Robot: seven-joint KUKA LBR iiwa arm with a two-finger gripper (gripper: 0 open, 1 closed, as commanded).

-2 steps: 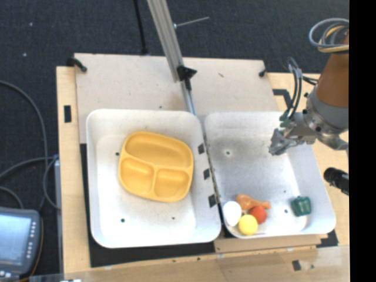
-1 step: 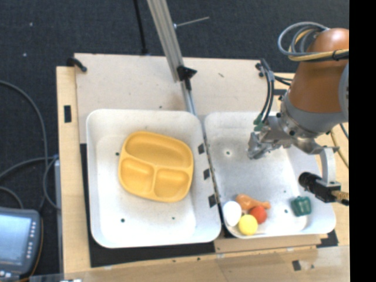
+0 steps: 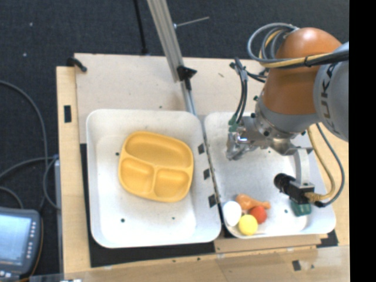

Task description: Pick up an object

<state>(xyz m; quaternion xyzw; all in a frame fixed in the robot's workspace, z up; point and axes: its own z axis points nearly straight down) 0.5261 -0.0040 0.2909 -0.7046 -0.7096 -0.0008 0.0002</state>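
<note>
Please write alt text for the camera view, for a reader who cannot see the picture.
Seen from above, a grey and orange robot arm holds its gripper over the right white bin, above a small pile of toy food in the bin's near corner. The left white bin holds a yellow divided plate.

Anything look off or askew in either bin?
Nothing spilled or damaged. The yellow three-compartment plastic plate lies flat but rotated askew to the walls of the left white bin. In the right white bin, the small toys, a white egg, yellow ball and orange pieces, are bunched in its near-left corner.
</note>
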